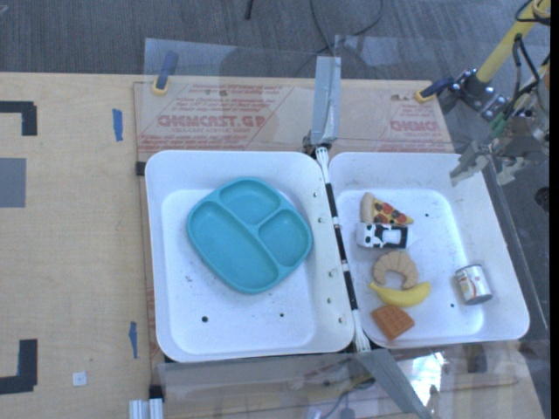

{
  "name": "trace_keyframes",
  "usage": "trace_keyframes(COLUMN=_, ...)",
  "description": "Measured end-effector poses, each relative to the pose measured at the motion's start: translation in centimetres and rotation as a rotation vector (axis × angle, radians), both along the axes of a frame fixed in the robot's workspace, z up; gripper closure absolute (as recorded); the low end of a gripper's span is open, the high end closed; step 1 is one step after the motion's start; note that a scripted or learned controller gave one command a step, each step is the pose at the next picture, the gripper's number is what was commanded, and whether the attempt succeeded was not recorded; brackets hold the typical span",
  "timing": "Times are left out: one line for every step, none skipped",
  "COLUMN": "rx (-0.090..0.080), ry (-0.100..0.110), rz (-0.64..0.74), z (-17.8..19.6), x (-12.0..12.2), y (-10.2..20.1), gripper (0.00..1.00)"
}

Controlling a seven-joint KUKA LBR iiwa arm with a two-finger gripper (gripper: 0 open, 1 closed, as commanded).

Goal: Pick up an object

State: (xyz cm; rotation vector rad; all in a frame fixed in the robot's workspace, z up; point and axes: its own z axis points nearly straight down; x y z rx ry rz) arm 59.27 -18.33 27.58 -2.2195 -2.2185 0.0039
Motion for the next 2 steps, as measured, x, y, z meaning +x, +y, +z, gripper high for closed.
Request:
trace_keyframes(rx=-0.001, ry=0.002, rz=-0.125, z=-10.9, x=0.4, y=9.1, gripper=0.0)
trace_keyframes(rx=-0.002, ry=-0.018, rz=-0.029, z=-18.2, x=1.8, y=9.0, gripper=0.0)
